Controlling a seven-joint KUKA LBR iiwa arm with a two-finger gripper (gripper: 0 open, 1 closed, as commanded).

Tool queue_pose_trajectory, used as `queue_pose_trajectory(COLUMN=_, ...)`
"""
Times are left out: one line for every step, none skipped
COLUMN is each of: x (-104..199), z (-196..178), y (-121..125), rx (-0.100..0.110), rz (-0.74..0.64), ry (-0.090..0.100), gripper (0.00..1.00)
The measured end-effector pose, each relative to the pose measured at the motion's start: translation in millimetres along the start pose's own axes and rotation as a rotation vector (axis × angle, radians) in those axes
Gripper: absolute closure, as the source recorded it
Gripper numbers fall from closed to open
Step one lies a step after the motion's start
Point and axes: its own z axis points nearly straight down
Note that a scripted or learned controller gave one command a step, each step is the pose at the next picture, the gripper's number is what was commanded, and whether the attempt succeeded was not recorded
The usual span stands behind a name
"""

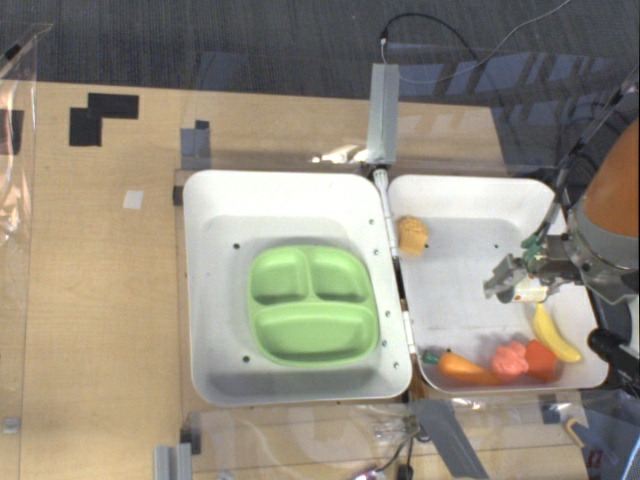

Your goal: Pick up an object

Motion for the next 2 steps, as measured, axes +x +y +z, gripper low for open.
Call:
queue_pose_trajectory(x=-45.2, z=2.8, y=69.2, rx=-0.001, rz=-0.054, ry=0.0, gripper=0.0)
queue_pose_trajectory(x=-81.5, z=71.4, y=31.5, rx=-0.001, rz=-0.493, ry=-0.001, gripper=0.0)
